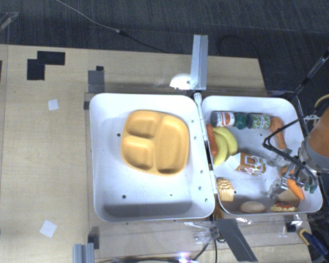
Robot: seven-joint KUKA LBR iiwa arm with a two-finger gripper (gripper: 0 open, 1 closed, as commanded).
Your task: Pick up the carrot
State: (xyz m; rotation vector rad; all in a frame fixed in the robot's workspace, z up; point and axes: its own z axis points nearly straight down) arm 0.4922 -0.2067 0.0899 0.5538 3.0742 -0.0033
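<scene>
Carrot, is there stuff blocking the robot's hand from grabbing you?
Nothing visible stands between them. The hand is already down at the carrot, in the right bin's near right corner. A black cable loops just above, but behind the hand, not in between.

Carrot point(295, 189): orange, short, tilted; right bin, near front right corner.
</scene>
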